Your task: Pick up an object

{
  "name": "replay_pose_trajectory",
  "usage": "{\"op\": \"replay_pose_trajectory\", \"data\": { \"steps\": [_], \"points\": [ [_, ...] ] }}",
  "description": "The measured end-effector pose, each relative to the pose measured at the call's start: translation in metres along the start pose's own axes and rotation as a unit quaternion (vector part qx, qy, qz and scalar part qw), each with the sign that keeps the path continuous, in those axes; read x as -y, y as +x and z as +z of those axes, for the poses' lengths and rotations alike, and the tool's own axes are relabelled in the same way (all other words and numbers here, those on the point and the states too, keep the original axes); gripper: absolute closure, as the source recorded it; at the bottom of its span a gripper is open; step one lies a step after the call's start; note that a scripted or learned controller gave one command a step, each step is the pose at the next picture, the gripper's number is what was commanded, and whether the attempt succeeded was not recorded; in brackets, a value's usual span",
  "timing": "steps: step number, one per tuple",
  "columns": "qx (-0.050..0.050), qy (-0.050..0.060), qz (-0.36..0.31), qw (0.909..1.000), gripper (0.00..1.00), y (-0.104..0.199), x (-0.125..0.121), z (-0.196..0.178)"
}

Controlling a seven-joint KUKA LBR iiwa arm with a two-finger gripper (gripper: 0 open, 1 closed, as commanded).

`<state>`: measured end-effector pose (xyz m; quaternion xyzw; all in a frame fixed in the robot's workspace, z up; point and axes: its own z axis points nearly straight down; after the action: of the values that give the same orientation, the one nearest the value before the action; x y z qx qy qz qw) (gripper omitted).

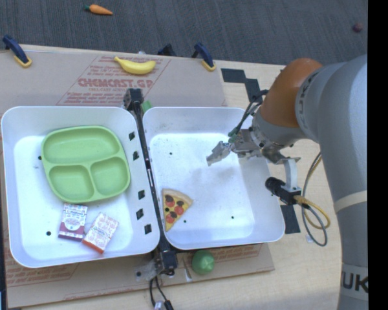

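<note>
A toy pizza slice [174, 206] lies near the front left corner of the right bin [258, 228]. My gripper [218, 154] hangs over the middle of that bin, up and to the right of the pizza slice and apart from it. I see nothing in the gripper. The left bin [13, 192] holds a green divided plate [84, 160]. In front of the plate lie two small packets, a dark red one [73, 221] and an orange one [101, 232].
A yellow banana [136, 64] rests on the cardboard behind the bins. A green ball [204, 261] sits just in front of the right bin. A carrot [100, 9] lies on the floor beyond the bench. A black divider [142, 166] runs between the bins.
</note>
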<state>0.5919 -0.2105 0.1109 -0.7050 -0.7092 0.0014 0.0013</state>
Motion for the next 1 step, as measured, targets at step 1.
{"op": "replay_pose_trajectory", "data": {
  "steps": [1],
  "points": [
    [-0.001,-0.001,0.001,1.0000,0.00,-0.0002,-0.0526,0.0189]
  ]
}}
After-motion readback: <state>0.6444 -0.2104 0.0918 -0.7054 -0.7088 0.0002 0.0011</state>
